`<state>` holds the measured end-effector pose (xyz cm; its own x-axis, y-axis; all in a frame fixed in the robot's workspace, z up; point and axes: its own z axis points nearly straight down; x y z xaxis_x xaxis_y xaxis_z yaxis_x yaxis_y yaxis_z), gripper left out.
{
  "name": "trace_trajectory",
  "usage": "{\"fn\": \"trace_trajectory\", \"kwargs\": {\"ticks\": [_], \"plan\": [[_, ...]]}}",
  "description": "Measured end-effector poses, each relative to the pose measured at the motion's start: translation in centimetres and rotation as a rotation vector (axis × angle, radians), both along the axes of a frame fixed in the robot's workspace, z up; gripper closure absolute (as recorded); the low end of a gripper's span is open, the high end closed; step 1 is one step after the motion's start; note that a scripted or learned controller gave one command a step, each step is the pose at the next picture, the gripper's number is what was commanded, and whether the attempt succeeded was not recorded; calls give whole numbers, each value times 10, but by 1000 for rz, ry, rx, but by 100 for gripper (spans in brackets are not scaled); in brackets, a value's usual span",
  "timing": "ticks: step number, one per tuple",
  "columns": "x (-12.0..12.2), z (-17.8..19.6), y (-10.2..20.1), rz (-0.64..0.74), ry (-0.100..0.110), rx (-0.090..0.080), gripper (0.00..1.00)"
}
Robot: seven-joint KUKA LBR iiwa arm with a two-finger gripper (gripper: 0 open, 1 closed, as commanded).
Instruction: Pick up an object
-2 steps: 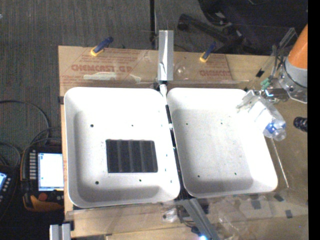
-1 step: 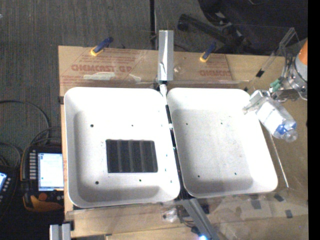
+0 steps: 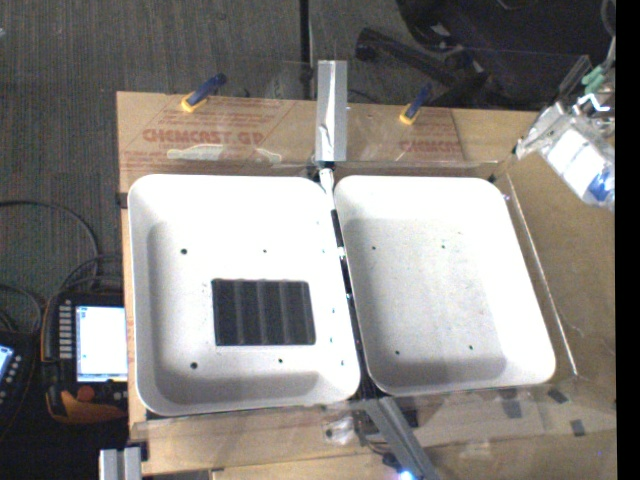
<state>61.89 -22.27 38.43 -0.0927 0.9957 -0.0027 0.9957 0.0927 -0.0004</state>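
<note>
The desk (image 3: 200, 138) carries two white bins side by side. The left bin (image 3: 170, 218) holds a dark, ribbed rectangular object (image 3: 263, 312), lying flat near its middle, toward the near side. The right bin (image 3: 445, 288) sits beside it. Judging by this, the pick has not begun: the object rests untouched, and reaching, gripping and lifting all remain. The claw's state cannot be told.
</note>
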Motion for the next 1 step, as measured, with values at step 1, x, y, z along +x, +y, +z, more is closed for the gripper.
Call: {"fn": "trace_trajectory", "kwargs": {"ticks": [1], "plan": [[-26,-217,15,-186,3,2,0]]}}
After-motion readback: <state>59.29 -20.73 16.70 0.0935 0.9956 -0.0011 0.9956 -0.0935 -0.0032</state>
